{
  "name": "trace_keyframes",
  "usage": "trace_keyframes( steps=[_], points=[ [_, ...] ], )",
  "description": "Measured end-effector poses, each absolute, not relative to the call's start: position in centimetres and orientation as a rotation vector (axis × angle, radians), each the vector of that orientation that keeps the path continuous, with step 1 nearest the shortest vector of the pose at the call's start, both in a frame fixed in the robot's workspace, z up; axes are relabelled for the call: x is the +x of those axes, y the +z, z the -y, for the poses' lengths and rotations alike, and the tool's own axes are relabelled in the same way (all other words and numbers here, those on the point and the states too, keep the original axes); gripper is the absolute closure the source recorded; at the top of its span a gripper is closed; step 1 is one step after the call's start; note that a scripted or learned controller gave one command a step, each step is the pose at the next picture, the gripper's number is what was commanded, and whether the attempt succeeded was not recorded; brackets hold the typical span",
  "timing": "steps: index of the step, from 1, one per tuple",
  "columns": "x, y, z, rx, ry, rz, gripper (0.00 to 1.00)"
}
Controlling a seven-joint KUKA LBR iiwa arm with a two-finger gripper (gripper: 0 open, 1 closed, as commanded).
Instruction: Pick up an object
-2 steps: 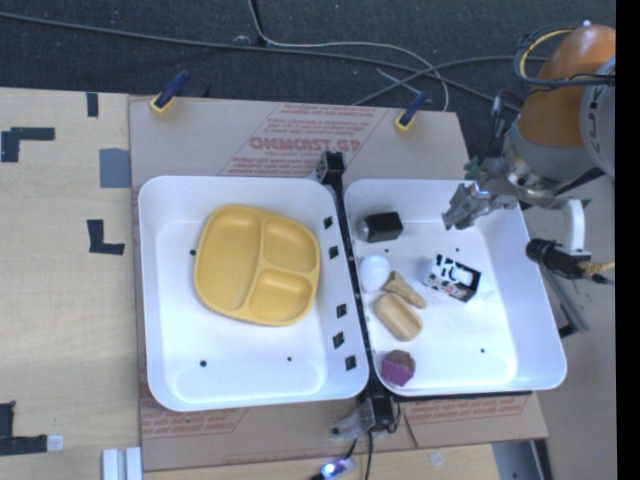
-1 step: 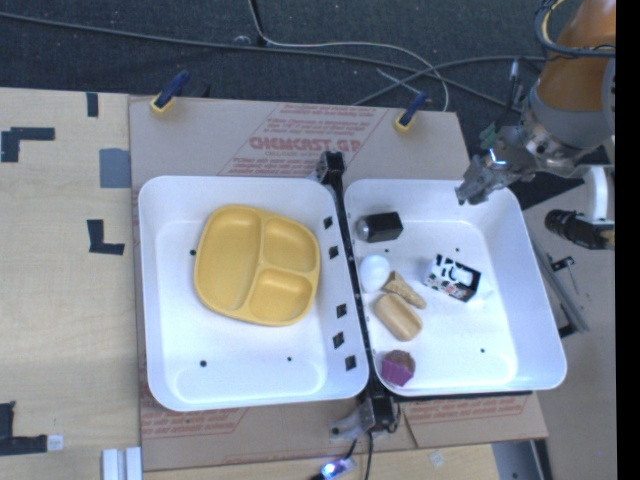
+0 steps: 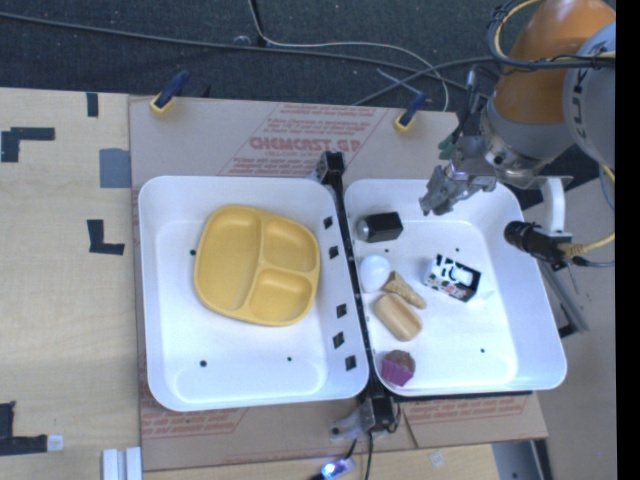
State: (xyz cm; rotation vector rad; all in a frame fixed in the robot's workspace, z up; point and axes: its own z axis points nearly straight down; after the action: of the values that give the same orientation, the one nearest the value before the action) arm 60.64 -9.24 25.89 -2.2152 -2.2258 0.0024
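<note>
From up here I see the table with a cardboard sheet under both bins, held by two yellow-and-blue clamps at its far edge, and black cables trailing over the dark floor behind. A row of black clips runs along the seam between the bins.

The left bin carries a yellow divided plate, lying flat towards its far half. The right bin holds the small things: a dark cylinder near the far left corner, a white ball just in front of it, two tan bread-like pieces touching one another, a purple lump near the front, and a black-and-white object in the middle, apart from the rest.

The gripper hangs over the far edge of the right bin, right of the dark cylinder. I see nothing between its fingers, but I cannot tell how wide they stand.
</note>
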Motion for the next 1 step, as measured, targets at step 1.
trace_keyframes(
  steps=[1],
  points=[
    [60.39, 25.24, 2.86, -2.213, 0.001, 2.228, 1.0]
  ],
)
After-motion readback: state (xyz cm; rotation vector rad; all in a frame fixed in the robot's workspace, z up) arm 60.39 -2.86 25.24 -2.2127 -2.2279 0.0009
